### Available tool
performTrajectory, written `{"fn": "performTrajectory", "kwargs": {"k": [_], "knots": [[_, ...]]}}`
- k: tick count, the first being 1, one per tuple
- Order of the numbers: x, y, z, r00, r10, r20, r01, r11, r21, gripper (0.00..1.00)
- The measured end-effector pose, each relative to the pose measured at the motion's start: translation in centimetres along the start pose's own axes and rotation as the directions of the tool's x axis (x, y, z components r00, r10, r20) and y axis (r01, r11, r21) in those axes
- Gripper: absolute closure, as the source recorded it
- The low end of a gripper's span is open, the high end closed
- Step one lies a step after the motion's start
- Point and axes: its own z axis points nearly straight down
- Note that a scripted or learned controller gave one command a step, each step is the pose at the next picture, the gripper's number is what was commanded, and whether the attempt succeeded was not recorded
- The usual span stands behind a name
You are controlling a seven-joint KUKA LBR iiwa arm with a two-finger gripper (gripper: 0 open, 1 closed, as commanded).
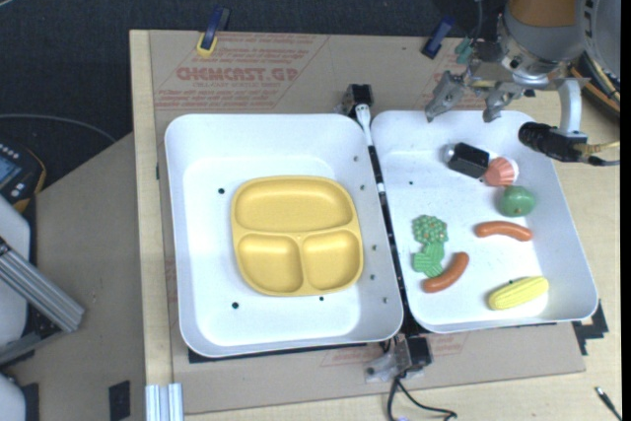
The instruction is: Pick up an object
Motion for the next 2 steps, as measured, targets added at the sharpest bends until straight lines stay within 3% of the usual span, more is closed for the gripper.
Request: {"fn": "performTrajectory", "kwargs": {"k": [1, 2], "knots": [[0.0, 0.2, -0.9, 1.000, -0.002, 0.002, 0.002, 1.000, -0.015, 0.00], [-0.1, -0.2, 5.4, 1.000, -0.001, 0.000, 0.001, 1.000, -0.007, 0.00]]}}
